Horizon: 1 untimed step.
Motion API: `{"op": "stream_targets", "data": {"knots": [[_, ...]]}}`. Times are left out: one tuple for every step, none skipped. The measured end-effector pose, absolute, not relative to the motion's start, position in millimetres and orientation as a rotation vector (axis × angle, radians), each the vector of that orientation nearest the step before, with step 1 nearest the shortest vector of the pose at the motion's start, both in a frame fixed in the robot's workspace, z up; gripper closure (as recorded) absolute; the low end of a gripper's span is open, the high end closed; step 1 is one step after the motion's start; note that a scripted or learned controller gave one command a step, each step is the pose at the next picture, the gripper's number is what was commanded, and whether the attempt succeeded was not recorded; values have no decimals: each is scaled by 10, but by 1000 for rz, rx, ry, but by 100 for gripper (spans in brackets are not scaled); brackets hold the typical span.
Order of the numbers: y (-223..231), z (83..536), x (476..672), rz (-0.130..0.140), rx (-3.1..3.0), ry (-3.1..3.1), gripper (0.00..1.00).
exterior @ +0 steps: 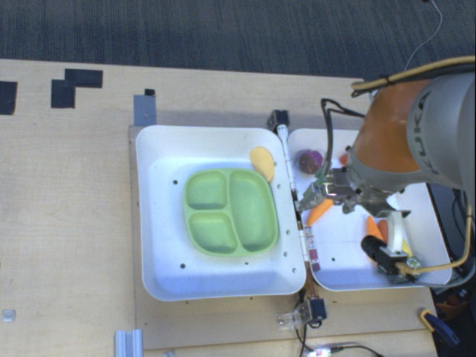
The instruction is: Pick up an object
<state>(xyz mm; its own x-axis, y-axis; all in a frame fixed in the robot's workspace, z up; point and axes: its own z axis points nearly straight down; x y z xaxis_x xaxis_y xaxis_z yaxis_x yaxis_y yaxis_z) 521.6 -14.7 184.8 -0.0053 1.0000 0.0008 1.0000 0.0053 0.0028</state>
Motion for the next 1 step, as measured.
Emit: {"op": "stream_targets", "data": {"knots": [[-147,1848,5216,4,2215,2226,0]]}}
